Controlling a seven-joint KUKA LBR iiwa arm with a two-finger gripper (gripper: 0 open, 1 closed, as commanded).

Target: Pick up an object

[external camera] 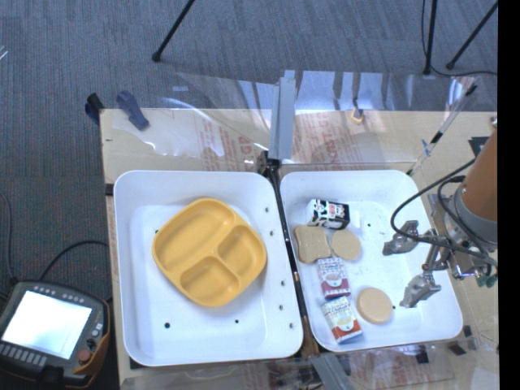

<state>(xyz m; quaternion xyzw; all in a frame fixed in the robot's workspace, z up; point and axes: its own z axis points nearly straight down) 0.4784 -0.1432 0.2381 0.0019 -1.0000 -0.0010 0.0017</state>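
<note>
The right bin [431, 319] holds a black-and-white milk carton [329, 213], a toast slice [311, 243], a round tan cookie [347, 245], two small red-and-white cartons [333, 279] [343, 318] and a round tan cracker [375, 305]. My gripper [409, 268] hangs over the right side of this bin, to the right of the cracker. It is open, with one fingertip [396, 248] toward the back and the other [416, 292] toward the front. Nothing sits between them.
The left bin [134, 299] carries a yellow divided plate [210, 251]. A clear plastic sheet [357, 104] stands behind the bins. A teach pendant [49, 327] lies at the lower left off the bench. Cables [422, 205] loop near the wrist.
</note>
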